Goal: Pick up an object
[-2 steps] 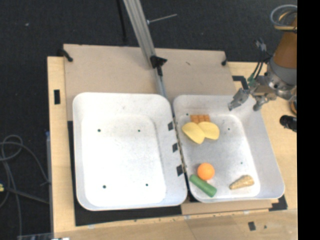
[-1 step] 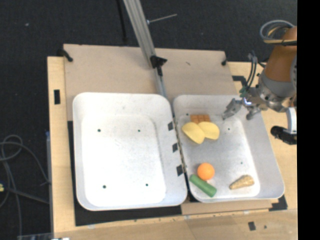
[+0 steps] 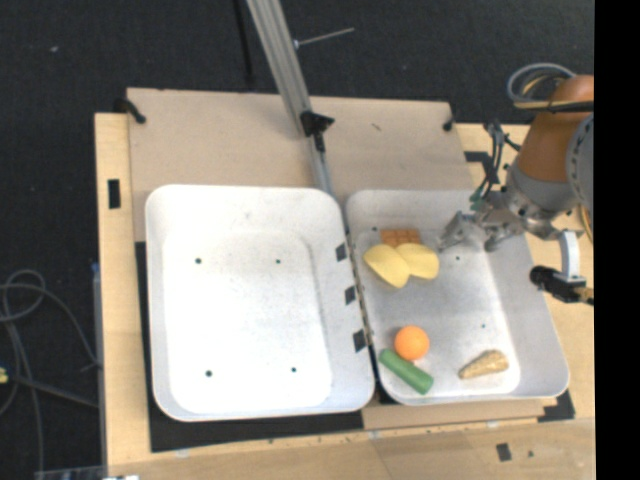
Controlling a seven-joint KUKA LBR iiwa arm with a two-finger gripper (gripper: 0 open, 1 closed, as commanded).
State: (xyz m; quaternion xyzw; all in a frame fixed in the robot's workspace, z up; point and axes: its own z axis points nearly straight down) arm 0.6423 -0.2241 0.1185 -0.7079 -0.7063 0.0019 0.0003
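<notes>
The right bin [image 3: 520,298] holds several objects. Two yellow rounded pieces [image 3: 400,264] lie near its upper left, with a small brown flat piece [image 3: 400,236] just behind them. At the front lie an orange ball [image 3: 411,343], a green cylinder [image 3: 405,371] and a tan wedge [image 3: 483,365]. My gripper [image 3: 472,232] hangs over the bin's upper right part, just right of the yellow pieces. Its fingers are spread open with nothing between them.
The left bin [image 3: 250,298] sits beside the right one, their inner walls touching. A slanted metal pole [image 3: 285,58] rises from behind the bins. The arm's orange band [image 3: 555,143] stands over the right bin's far corner.
</notes>
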